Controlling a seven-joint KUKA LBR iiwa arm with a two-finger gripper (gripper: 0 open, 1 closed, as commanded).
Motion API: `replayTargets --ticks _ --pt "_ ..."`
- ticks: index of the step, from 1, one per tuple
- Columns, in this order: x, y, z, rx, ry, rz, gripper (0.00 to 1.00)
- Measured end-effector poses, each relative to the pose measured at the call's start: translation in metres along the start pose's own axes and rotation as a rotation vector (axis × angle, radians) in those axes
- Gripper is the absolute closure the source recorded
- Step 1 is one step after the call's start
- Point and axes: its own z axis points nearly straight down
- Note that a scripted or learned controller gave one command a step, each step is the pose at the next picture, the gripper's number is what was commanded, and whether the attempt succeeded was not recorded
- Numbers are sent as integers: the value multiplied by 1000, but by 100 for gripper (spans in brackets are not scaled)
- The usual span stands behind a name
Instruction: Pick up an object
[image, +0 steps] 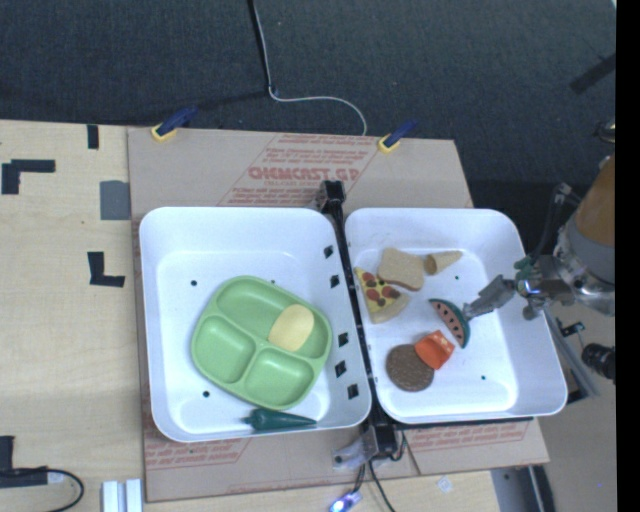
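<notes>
Left bin (165, 300): a green divided plate (240, 350) sits mid-floor, a pale yellow round piece (293, 327) resting in its upper right compartment. A dark green pod-shaped toy (282, 420) lies along the near wall, just below the plate; tight against the rim, likely awkward to get fingers around.

Right bin (500, 380): toy food clustered toward the centre divider. A pizza slice (378, 293) lies nearest the divider, a bread slice (402, 268) touching its upper edge, a small tan wedge (443, 262) just beside the bread. Lower down, a brown round patty (409, 368) with an orange piece (434, 349) touching its upper right. A watermelon slice (451, 322) lies between these and the arm.

Gripper (487, 298): reaches in over the right wall at a slant, tip just beside the watermelon slice, perhaps touching it. Whether it is open or closed cannot be told; nothing seen in its grasp.

Judgement: the watermelon is the likely target. Bare floor lies right of the cluster, giving room to descend; the far wall is well apart.
</notes>
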Motion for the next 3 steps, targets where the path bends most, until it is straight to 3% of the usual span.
replayTargets --ticks 1,2,3 --pt "3 -9 -224 -20 -6 -1 0" --pt "16 -9 -293 -10 -3 -2 0" --pt "85 -11 -95 18 4 -5 0"
